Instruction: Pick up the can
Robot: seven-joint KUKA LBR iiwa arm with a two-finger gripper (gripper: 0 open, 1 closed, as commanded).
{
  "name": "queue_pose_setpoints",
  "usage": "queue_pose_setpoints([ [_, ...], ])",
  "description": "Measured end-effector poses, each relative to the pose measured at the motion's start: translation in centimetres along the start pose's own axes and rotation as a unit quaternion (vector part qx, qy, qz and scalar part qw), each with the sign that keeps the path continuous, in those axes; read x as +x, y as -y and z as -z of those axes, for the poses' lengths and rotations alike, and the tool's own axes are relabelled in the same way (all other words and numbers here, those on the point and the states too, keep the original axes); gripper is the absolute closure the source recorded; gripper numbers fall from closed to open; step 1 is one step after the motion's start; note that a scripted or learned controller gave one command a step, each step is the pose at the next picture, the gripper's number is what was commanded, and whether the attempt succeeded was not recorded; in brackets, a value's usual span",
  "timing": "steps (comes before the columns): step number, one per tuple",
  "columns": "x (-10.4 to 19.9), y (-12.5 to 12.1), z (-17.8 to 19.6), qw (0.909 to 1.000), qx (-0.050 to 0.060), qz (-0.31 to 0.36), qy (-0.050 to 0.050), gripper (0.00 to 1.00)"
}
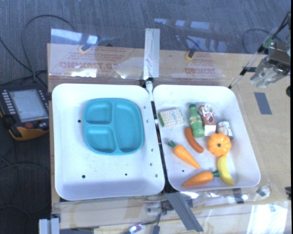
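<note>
**Bench stock, left to right: can not yet taken**

1. Pendant (23, 112): off the bench at far left, on the carpet, cable trailing. Parked clear of the work.
2. Left bin (68, 179): holds one blue tray (112, 126), three compartments, lying flat near the middle. Nothing in the tray; likely kept as a receiving place.
3. Right bin (244, 179): all loose goods crowd here, probably so picks start from one side.
   - Sponge (170, 117), speckled, near the left wall.
   - Carrot (185, 154) lying aslant; second carrot (198, 179) near the front wall.
   - Green bottle (196, 121), lying down; a red-orange piece (194, 140) just below it, kind unclear.
   - Carton (207, 117), touching the bottle's right side.
   - Can (224, 129): small, right of the carton, just above the pumpkin (219, 144) and seemingly touching it. Hemmed on two sides, so a grasp from the open right side looks easiest.
   - Banana (225, 170), below the pumpkin, by the second carrot's tip.
4. Gripper (265, 75): at upper right, outside the right bin, well apart from the can, nothing in it. Whether open or closed cannot be told; the parts blur together.
</note>
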State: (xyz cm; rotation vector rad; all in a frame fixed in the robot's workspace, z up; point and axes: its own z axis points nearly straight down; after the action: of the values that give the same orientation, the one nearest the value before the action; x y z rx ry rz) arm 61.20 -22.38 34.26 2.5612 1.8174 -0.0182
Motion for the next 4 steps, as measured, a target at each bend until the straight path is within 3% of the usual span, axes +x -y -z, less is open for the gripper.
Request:
queue_pose_setpoints([
  [1,0.0,-0.1,0.8,1.0000,0.002,0.000,0.003,1.00],
  [2,-0.9,6.9,-6.8,0.9864,-0.002,0.164,-0.004,1.00],
  [4,-0.8,6.7,-5.3,0.9863,0.000,0.165,-0.004,1.00],
])
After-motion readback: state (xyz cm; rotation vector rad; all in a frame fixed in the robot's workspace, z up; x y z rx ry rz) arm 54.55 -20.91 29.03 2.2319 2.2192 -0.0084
